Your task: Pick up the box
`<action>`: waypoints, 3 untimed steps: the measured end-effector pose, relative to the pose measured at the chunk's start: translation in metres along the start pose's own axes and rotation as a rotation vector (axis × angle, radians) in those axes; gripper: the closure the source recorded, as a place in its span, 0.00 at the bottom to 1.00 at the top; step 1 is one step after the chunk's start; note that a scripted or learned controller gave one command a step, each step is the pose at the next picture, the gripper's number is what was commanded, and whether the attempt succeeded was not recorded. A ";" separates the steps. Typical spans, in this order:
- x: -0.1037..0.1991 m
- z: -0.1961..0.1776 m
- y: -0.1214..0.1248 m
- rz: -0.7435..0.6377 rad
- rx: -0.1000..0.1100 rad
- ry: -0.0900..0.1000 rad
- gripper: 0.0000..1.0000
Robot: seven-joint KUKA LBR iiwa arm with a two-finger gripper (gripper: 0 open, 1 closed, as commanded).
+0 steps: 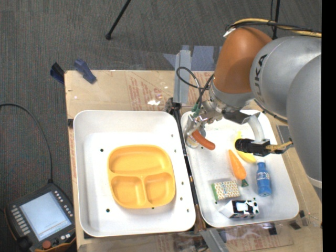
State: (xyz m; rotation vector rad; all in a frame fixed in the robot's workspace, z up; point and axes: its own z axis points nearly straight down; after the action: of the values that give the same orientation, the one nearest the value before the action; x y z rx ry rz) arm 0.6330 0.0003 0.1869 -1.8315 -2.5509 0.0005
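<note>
A small box (227,189) with a green and white pattern lies flat in the front part of the right bin (278,206). My gripper (197,126) hangs at the back left corner of that bin, well behind the box and apart from it. It sits right over the left end of a red sausage (204,140). The grey arm with its orange band (239,56) covers the back of the bin.
A black-and-white carton (240,208) lies just in front of the box, an orange carrot (237,166) just behind it, and a blue bottle (263,179) to its right. A yellow item (247,152) lies under a black part. The left bin (86,135) holds a yellow divided tray (140,175).
</note>
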 end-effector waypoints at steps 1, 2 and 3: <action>0.011 0.001 -0.064 0.424 0.006 0.001 1.00; 0.045 -0.053 -0.094 0.249 0.003 0.000 1.00; 0.024 -0.078 -0.104 -0.093 0.000 -0.001 1.00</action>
State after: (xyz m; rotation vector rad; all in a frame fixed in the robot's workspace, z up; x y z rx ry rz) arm 0.5267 -0.0101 0.2649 -1.7113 -2.6340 0.0006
